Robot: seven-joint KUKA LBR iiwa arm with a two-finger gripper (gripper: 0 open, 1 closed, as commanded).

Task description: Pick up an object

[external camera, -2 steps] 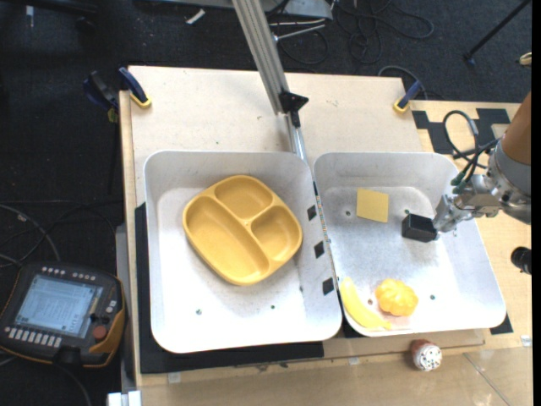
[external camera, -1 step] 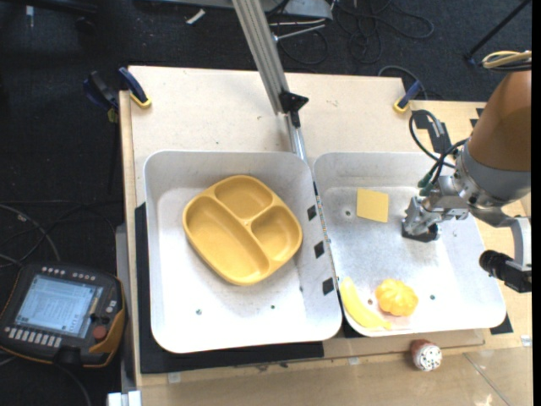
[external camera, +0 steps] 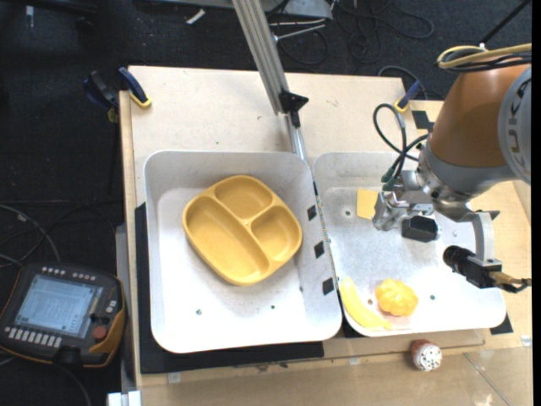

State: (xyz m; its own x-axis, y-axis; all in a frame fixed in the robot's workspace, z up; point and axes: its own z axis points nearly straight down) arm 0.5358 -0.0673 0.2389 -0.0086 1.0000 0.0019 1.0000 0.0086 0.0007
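Dark floor strewn with cables surrounds a pale bench point(external camera: 211, 100) that bears two white bins side by side. Over the right bin point(external camera: 473, 311) the arm point(external camera: 486, 125) reaches in, and its gripper point(external camera: 390, 214) hangs low above the bin's upper left part; whether it is open or closed cannot be told from this angle, and nothing shows in its grasp. Just left of the gripper a small yellow square point(external camera: 366, 203) lies on the bin floor, touching or nearly touching it. Well apart, near the bin's front edge, sits a lumpy yellow ball point(external camera: 396, 298), with a banana point(external camera: 358, 305) curved just beside it along the front left corner. In the left bin point(external camera: 169, 311) a yellow divided plate point(external camera: 243, 228) lies flat at the middle. On the bench in front of the right bin rests a small speckled ball point(external camera: 427, 355). A pendant point(external camera: 59, 311) lies on the floor at the left.
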